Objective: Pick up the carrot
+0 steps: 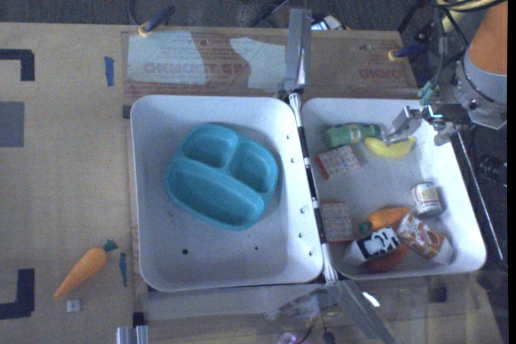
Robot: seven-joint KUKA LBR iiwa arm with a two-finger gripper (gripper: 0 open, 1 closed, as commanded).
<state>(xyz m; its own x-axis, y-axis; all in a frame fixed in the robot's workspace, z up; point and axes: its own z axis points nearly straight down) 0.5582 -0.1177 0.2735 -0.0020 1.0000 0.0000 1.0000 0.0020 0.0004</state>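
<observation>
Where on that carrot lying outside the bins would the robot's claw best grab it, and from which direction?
Probably across the thick orange middle of the carrot, coming straight down from above. It lies flat on the bench, slanted, green top up-right and narrow tip down-left, so the fingers should close across its width, not along it. The gripper is far off, over the right bin.

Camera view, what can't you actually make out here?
- Gripper: blurred at the right bin's rim, so open or shut is unclear.
- Grey arm with orange band: cut off by the right edge.
- Orange piece in the right bin: partly covered by a black-and-white packet, so what it is stays unclear.
- Packet labels: too small to read.
- Orange toy carrot on the bench: plainly visible.
</observation>
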